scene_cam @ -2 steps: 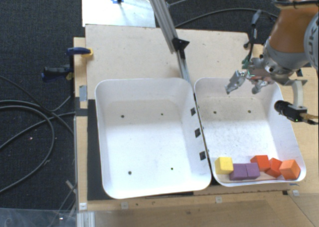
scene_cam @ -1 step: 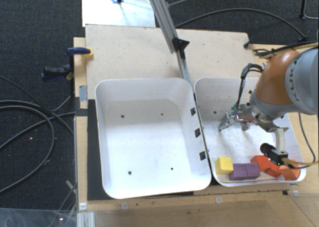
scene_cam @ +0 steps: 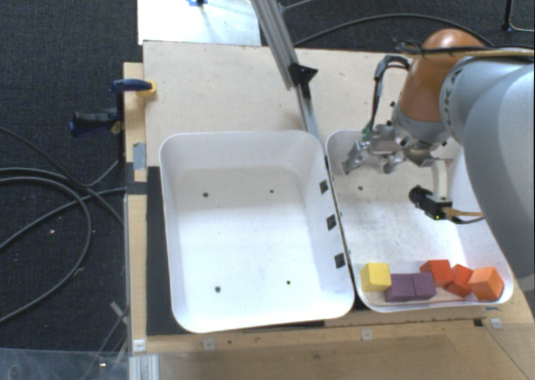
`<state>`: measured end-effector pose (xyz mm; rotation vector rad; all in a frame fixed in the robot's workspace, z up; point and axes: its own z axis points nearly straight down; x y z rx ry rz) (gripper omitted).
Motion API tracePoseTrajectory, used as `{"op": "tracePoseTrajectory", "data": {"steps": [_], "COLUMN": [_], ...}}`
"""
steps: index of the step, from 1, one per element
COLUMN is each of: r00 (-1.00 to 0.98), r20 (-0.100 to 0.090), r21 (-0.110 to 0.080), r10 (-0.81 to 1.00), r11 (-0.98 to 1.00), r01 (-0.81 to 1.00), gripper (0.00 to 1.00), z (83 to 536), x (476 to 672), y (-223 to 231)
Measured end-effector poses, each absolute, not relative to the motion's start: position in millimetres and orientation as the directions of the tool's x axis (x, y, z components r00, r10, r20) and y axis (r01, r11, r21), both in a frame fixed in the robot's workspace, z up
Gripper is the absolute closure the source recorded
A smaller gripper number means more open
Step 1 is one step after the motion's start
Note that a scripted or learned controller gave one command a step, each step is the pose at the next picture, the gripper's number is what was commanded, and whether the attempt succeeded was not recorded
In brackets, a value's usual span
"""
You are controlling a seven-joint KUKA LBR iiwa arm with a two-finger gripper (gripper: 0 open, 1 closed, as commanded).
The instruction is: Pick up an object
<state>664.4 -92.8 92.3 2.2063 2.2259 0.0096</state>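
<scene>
Landmark: the right bin (scene_cam: 368, 207), the white tray under the arm; every place below is told from it.
Arm: the grey KUKA arm (scene_cam: 493, 119) with its orange band reaches over the right bin's far half from the right side.
Gripper: the gripper (scene_cam: 372, 157) hangs above the right bin's far left corner, close to the rim; its fingers look spread apart with nothing between them.
Blocks: a yellow block (scene_cam: 376, 276), a purple block (scene_cam: 410, 286), a red block (scene_cam: 443, 274) and an orange block (scene_cam: 486, 283) sit in a row along the right bin's near wall, touching or nearly so.
Gap to blocks: the gripper is well apart from the row, across the bin's bare middle floor.
Edges: the row is pressed near the front rim; the orange block lies close to the near right corner.
Left bin (scene_cam: 180, 203): it touches the right bin's left wall.
Pole: a slanted metal pole (scene_cam: 276, 27) ends at the right bin's far left corner.
</scene>
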Motion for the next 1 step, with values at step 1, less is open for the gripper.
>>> {"op": "tracePoseTrajectory", "data": {"steps": [1], "r00": [0.004], "r20": [-0.006], "r21": [0.008], "r10": [1.000], "r11": [-0.004], "r01": [1.000], "gripper": [0.00], "z": [150.8], "x": [671.6], "y": [-204.1]}}
